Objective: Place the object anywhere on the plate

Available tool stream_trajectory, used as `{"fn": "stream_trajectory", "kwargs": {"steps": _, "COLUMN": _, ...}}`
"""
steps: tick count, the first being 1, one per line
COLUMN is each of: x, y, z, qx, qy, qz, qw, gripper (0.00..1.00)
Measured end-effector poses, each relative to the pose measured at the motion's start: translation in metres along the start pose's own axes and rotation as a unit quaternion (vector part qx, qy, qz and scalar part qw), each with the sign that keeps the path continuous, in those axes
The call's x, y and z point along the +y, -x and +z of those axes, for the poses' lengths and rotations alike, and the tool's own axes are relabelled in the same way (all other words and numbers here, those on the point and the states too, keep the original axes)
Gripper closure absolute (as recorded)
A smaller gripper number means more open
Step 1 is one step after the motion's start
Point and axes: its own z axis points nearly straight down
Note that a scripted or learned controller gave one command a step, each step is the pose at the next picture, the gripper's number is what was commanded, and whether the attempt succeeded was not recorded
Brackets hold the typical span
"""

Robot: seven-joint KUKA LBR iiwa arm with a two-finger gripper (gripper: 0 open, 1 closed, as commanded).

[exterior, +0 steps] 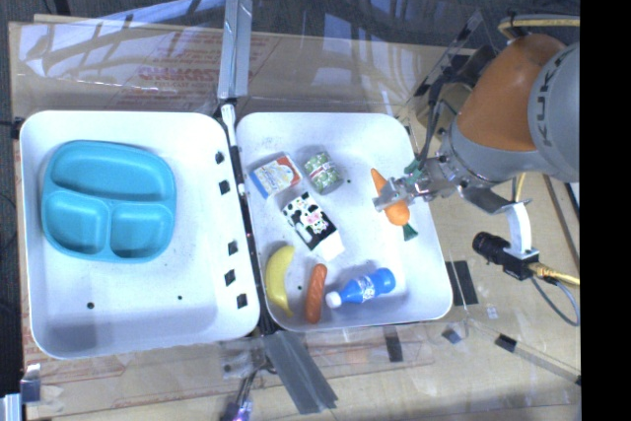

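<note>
While I hang over the right bin point(258, 128):
Claw point(396, 199): at its 3 o'clock edge — clenched on the carrot point(392, 202).
Carrot: between my fingers, tip toward 11 o'clock.
Plate point(106, 201): blue, left bin point(59, 330) — well apart, at 9 o'clock.

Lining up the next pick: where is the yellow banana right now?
The yellow banana lies in the right white bin, near its front-left corner, beside the red sausage and just below the black-and-white cow-print carton.
</note>
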Motion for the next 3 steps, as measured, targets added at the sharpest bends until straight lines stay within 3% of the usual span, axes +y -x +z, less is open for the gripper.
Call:
{"fn": "stream_trajectory", "kwargs": {"steps": 1, "x": 0.025, "y": -0.099, "z": 0.005, "qx": 0.001, "qy": -0.002, "qz": -0.01, "qw": 0.9999, "gripper": 1.0}}
{"fn": "stream_trajectory", "kwargs": {"steps": 2, "x": 0.047, "y": -0.16, "z": -0.052, "qx": 0.001, "qy": -0.001, "qz": -0.034, "qw": 0.9994, "gripper": 1.0}}
{"fn": "stream_trajectory", "kwargs": {"steps": 3, "x": 0.064, "y": -0.268, "z": -0.052, "qx": 0.0, "qy": -0.001, "qz": -0.024, "qw": 0.9997, "gripper": 1.0}}
